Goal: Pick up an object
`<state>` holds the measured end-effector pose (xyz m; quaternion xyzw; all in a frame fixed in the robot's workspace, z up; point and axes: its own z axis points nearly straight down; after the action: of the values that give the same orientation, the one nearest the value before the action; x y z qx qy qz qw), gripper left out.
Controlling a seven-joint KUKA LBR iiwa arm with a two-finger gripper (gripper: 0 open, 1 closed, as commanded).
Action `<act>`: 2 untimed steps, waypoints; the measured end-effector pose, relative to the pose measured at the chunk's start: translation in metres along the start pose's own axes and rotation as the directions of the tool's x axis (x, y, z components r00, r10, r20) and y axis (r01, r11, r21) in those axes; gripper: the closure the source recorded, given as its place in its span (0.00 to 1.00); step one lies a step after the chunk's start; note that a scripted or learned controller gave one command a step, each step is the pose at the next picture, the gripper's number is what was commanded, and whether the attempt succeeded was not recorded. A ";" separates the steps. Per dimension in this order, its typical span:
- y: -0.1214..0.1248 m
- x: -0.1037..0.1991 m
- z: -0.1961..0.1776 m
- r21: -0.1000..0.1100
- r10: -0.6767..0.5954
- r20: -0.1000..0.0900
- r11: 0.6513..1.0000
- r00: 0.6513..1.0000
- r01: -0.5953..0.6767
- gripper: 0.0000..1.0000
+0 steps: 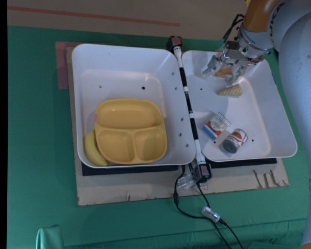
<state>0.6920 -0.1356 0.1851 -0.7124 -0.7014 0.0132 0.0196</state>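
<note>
Overhead, gripper [229, 66] low at the far end of the right bin [280, 139] — an orange piece [224, 72] sits between its fingers.

Camera view: fingers spread partway, straddling the small orange piece; whether they truly pinch it I can't settle — I judge a grasp under way. Just on the near side lies a pale yellow wedge [230, 91], long axis running left-right. Nearer still, a small carton [216, 126] and a can [234, 140] on its side. Left bin [83, 71] holds a yellow divided plate [129, 129] and a banana [93, 150] touching its left edge.
</note>
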 end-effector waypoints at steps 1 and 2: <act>-0.055 0.033 0.001 -0.061 -0.009 0.016 0.998 1.000 0.010 0.00; -0.099 0.033 0.002 -0.066 -0.008 0.016 0.998 1.000 0.009 0.00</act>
<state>0.5931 -0.1010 0.1878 -0.7097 -0.7045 -0.0043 -0.0095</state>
